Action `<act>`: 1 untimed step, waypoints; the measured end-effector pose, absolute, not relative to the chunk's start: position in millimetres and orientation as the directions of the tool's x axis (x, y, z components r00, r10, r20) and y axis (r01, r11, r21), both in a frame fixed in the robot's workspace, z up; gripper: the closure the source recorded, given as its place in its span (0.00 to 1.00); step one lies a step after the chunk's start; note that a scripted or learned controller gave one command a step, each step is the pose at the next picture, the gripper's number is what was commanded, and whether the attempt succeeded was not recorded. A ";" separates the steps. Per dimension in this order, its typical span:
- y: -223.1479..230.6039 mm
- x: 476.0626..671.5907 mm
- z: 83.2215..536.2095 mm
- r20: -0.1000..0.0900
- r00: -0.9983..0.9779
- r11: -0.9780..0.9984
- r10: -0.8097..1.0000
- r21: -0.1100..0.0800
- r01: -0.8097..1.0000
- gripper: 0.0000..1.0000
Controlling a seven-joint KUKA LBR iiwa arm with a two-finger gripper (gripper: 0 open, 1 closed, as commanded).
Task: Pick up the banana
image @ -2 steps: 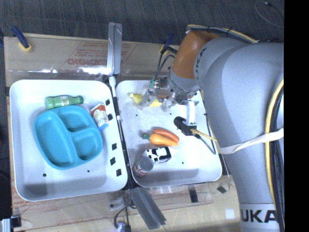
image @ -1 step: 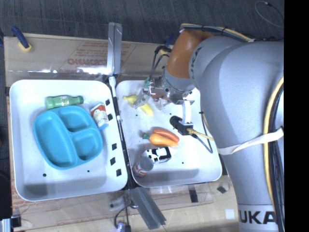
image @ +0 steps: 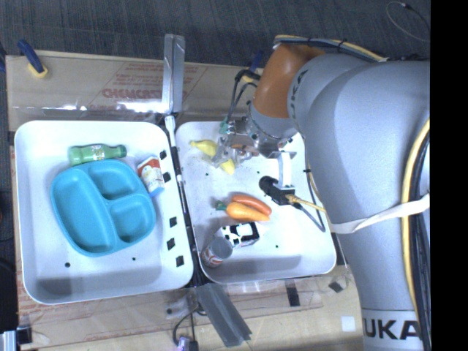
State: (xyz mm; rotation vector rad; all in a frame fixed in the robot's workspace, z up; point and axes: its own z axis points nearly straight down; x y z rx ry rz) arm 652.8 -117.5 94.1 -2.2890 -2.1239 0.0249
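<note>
- The big grey arm [image: 365,159] comes in from the right and hangs over the right bin [image: 307,258].
- It has an orange band [image: 281,79] near its wrist.
- The gripper [image: 235,146] is down at the top of the right bin, right at the banana [image: 208,151].
- The picture is too small and blurry there, so I cannot tell how the gripper is set.
- The banana is yellow. It lies in the top left part of the right bin, and part of it is under the gripper.
- Lower in the same bin lies a carrot [image: 248,208], orange and red.
- Below the carrot is a small black and white thing [image: 241,233], and a can [image: 216,251] lies just beside it.
- The left bin [image: 36,269] holds a blue tray [image: 102,207] with three parts.
- A green bottle [image: 96,153] lies above the tray.
- A small red and white bottle [image: 151,175] lies just beside the tray on its right.
</note>
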 end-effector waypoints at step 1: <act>-81.6 657.0 194.9 -0.001 0.139 -0.139 0.990 -0.006 0.990 1.00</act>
